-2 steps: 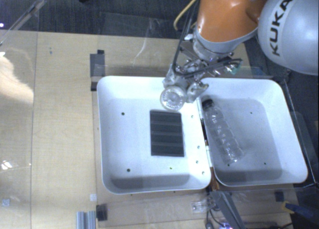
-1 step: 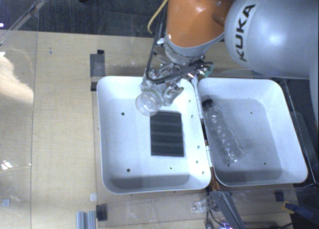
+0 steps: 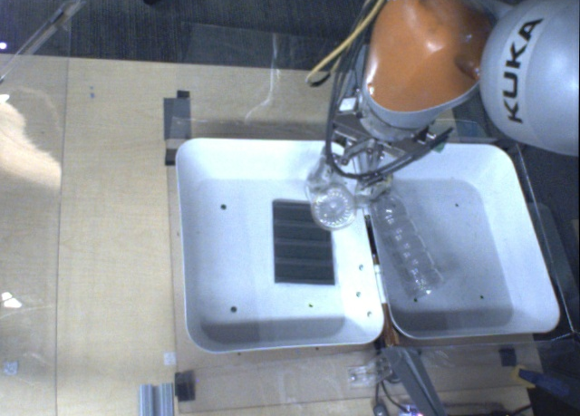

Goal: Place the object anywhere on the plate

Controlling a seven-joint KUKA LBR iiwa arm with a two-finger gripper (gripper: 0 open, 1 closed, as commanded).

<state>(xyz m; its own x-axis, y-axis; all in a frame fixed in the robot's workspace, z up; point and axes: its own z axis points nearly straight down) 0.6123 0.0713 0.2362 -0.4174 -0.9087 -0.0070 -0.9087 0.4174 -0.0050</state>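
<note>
Two white bins sit on the bench, the left bin [image 3: 208, 314] holding a black ribbed plate [image 3: 303, 242]. Whether my end effector [image 3: 355, 186] is clamped or apart I cannot tell (orange wrist blocks it); a clear plastic cup [image 3: 332, 208] lies below it, touching the plate's upper right corner.

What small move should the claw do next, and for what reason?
Probably shift a little left and lower. The clear cup under the claw hangs at the upper right corner of the dark plate in the left bin, barely over it.

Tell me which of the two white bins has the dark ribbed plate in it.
The left bin holds the plate, near its middle. The right bin has a clear plastic bottle lying in it instead.
</note>
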